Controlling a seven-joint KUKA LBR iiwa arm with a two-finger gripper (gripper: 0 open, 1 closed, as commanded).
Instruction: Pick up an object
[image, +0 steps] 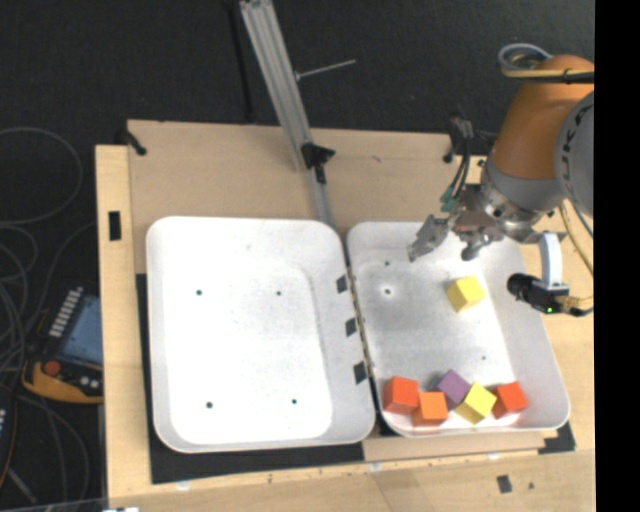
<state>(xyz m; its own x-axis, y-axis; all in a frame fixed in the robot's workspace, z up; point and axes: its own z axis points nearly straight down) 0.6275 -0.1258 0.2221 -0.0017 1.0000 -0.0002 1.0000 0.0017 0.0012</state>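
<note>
Right bin (520, 330): arm (535, 130) angled down, tool (447, 240) spread wide above yellow cube (465, 293).

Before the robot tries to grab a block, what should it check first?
1. Target picked: lone yellow block lies apart from the others: ok.
2. End effector above the right bin: ok.
3. End effector straight over that block: not ok, it sits up and left of it.
4. Nothing between its fingers: ok.
5. Pile at the near rim, orange block and purple block touching neighbours: not ok for an easy grab.
</note>
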